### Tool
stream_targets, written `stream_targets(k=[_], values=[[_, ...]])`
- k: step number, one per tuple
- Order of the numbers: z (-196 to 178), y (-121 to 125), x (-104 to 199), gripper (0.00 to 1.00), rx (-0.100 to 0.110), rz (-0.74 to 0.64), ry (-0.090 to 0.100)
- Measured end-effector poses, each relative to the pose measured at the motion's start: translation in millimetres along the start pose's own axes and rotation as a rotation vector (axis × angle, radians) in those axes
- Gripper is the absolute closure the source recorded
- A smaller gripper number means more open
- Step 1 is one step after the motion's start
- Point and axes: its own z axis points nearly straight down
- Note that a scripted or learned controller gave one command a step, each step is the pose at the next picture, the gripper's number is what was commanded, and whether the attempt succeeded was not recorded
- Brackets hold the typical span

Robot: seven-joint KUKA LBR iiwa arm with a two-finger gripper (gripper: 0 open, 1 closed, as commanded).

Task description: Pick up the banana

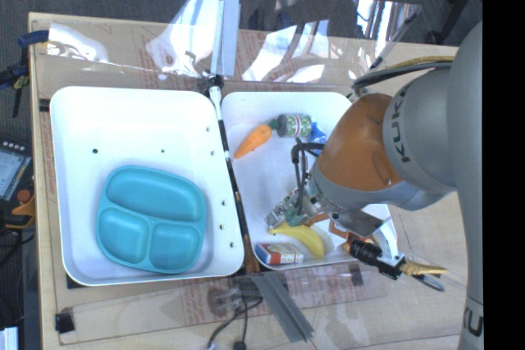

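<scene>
You see the jaws (285, 215) low in the right bin (246, 180), just above the banana (305, 238); whether they are spread, you cannot tell. A small carton (280, 255) lies against the banana's front side. A carrot (252, 141) and a green bottle (294, 125) lie at the far end. The banana is yellow, curved, near the front wall. A blue divided tray (152, 217) sits in the left bin (82, 119).

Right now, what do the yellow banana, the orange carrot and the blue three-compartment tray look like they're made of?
The yellow banana looks like smooth moulded plastic, probably a toy: even colour, slight sheen. The orange carrot looks the same, uniformly orange with a green tip. The blue three-compartment tray appears to be matte rigid plastic with rounded moulded edges. None can be confirmed from this view.
</scene>
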Motion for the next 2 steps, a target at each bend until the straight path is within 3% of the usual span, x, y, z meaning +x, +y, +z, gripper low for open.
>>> stream_targets(k=[1,2], values=[[0.0,0.0,0.0,0.00,0.000,-0.001,0.000],[25.4,1.3,0.6,0.00,-0.009,0.010,-0.016]])
